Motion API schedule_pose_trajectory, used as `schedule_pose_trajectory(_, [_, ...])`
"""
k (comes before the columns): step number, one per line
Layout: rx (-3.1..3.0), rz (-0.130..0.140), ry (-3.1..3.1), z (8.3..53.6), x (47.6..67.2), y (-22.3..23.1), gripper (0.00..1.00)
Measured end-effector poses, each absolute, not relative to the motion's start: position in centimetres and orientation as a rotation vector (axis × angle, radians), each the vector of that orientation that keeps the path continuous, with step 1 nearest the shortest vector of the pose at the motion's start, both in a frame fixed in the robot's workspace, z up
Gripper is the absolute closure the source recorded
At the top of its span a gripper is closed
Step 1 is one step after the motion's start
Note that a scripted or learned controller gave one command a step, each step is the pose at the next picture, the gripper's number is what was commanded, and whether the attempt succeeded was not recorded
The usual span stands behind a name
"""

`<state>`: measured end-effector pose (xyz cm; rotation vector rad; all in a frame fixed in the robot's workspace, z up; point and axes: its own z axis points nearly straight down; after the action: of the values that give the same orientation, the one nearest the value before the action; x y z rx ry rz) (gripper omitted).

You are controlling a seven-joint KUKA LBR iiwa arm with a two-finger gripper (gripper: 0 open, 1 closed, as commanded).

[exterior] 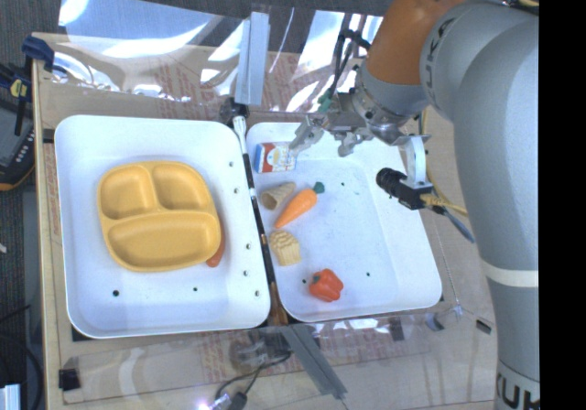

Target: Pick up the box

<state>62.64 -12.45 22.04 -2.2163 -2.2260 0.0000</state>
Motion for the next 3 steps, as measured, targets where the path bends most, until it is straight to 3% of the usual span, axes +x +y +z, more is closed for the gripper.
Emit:
schedule_pose_trajectory(1, [-2.069, 0.004, -2.36, 9.0, 65.6, -11.5, 0.0])
schedule_pose_trajectory(2, [-2.062, 0.002, -2.365, 10.1, 65.7, -11.3, 1.0])
schedule_pose_trajectory(3, [-2.062, 0.002, -2.365, 10.1, 65.7, -11.3, 0.0])
